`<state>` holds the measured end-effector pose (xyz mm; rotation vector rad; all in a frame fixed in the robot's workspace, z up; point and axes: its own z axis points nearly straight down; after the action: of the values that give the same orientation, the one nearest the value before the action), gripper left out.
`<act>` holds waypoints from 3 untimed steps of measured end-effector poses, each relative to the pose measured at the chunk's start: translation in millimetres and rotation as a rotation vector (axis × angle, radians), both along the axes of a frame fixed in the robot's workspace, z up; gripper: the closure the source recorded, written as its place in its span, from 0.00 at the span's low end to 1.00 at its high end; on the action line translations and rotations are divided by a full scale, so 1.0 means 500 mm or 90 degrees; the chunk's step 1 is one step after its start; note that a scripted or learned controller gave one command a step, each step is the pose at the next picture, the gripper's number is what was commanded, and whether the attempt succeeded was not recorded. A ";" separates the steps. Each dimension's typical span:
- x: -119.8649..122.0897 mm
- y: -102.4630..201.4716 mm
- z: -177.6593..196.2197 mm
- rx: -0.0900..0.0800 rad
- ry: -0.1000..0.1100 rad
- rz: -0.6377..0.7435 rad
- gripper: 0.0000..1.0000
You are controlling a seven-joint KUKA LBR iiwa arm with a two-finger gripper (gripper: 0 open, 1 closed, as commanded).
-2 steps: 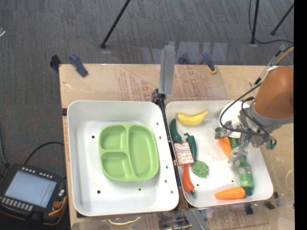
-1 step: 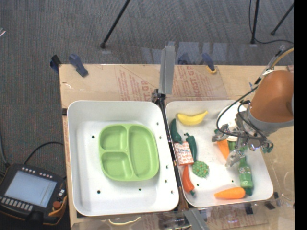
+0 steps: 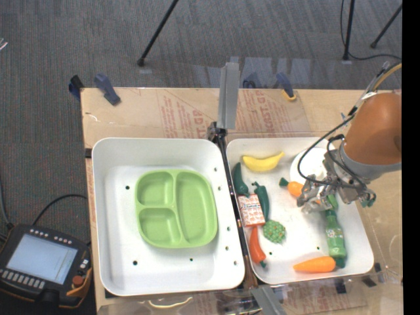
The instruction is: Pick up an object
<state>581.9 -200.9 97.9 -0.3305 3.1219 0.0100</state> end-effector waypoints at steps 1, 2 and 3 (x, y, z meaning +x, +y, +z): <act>0.000 0.000 0.000 0.000 0.000 0.000 0.00; 0.071 0.081 -0.021 -0.003 -0.001 0.058 0.00; 0.019 0.182 -0.020 -0.002 0.000 0.053 0.00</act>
<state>591.2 -110.0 88.0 -0.4592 3.1059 0.0046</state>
